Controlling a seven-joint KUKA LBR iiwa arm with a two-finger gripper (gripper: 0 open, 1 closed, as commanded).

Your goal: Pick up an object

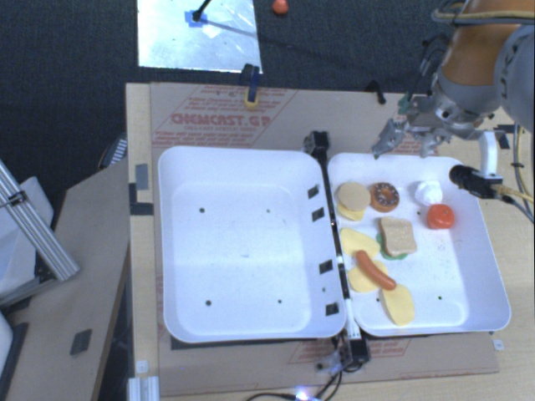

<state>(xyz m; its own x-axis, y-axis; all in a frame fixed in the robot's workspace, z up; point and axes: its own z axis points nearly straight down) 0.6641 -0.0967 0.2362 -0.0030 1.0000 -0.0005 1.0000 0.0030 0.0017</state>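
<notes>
- Overhead, I am seeing the gripper [407, 142] hovering above the right bin's [493, 295] far rim, fingers spread apart and gripping nothing.
- Toy foods are lying inside: sausage [375, 271], doughnut [384, 195], tomato [440, 216].

Bright, even light from overhead; both white bins [242, 241] look washed out, their floors nearly featureless, with only thin soft shadows under the rims. Strong glare on the shiny metal sheet [199, 23] at the top, while the dark floor [58, 57] around it stays dim and grainy. Picture is soft throughout: small print on the cardboard [221, 117] barely reads, and the arm [485, 40] at right looks slightly blurred.
</notes>
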